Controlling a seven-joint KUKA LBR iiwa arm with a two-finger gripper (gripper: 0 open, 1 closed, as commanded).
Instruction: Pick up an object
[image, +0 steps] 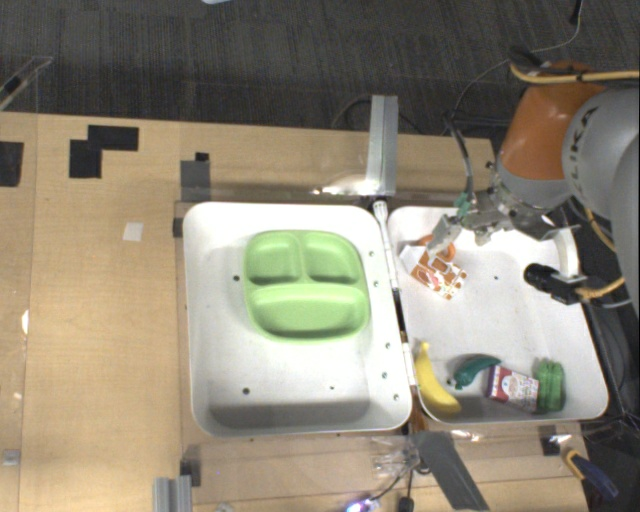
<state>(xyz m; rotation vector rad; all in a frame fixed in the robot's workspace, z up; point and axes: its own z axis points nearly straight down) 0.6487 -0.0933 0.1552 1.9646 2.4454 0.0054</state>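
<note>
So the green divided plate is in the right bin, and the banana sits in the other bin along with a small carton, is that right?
Not quite. The camera view shows the green divided plate in the left bin, not the right one. The rest holds once that is swapped: the banana lies in the other bin, the right bin, along with the small carton.

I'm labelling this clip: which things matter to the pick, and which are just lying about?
In play:
gripper, above the right bin
orange-and-white packet, nearest the gripper
banana
small carton
green roll
teal thing

Lying about:
green divided tray
left bin
</note>
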